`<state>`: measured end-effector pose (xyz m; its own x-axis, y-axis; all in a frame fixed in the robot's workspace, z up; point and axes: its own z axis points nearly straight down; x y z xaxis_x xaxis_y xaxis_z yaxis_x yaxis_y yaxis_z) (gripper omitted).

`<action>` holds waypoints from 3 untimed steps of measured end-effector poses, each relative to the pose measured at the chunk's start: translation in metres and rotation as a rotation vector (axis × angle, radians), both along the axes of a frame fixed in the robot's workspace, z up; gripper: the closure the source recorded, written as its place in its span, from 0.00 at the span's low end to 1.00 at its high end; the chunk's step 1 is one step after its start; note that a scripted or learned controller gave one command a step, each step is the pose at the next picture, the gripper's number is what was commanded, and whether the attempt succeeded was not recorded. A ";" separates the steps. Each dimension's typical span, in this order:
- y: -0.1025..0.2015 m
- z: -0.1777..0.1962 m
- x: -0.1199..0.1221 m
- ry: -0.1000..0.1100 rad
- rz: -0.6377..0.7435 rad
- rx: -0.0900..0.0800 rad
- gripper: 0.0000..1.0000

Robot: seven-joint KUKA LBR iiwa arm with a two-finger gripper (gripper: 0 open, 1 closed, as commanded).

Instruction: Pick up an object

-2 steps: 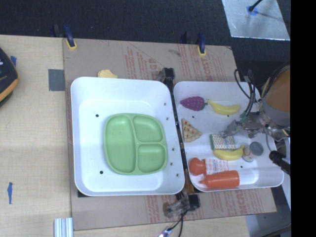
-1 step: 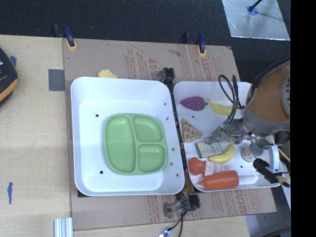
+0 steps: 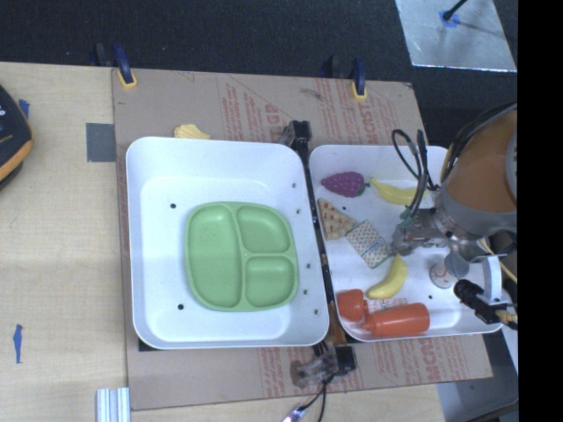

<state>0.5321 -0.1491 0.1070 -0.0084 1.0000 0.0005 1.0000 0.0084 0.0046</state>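
Note:
The right bin holds several toy foods. A purple grape bunch lies at its back left, with a yellow banana beside it. A waffle-patterned wedge and a speckled beige square lie by the left wall. A second banana sits mid-bin. Two red sausage-like pieces rest at the front. My gripper hangs low over the bin's middle, just behind the second banana and right of the beige square. The grey and orange arm hides the bin's right part.
The left bin carries a green divided plate. A small yellow object lies on the cardboard behind it. Black cables loop over the right bin's back. A white round piece sits by the arm.

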 end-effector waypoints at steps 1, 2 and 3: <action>0.000 0.000 0.000 0.000 0.000 0.000 0.00; 0.010 -0.011 -0.003 -0.002 -0.006 -0.005 0.00; 0.024 -0.011 -0.017 -0.005 -0.006 -0.005 0.00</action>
